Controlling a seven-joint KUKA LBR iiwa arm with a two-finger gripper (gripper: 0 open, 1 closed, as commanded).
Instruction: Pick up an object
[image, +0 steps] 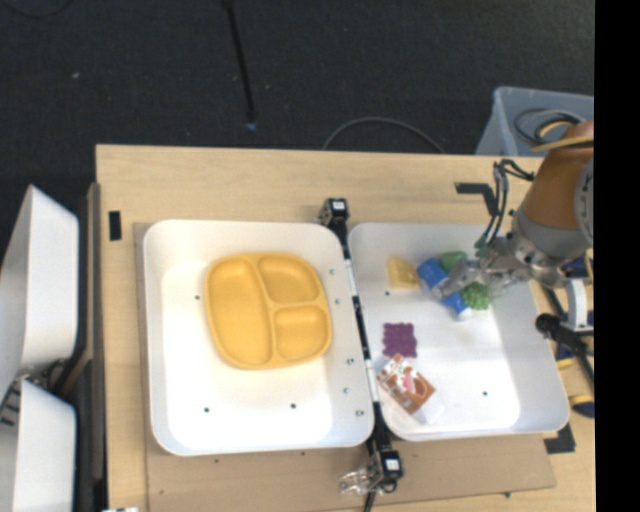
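In the right bin (500, 400) lie a pale yellow block (402, 272), a blue piece (436, 275), a green piece (476, 296), a purple flat piece (400, 339) and a red-and-white packet (406, 385). My gripper (472, 281) hangs low over the blue and green pieces at the bin's upper right, its grey fingers down among them. The arm's orange band (553, 190) rises behind it at the right edge.
The left bin (170, 400) holds a yellow divided plate (268, 308). A clamp (334, 211) sits at the top where the bins meet, another (372, 474) at the bottom. A grey-blue tub (535, 120) stands at the back right.
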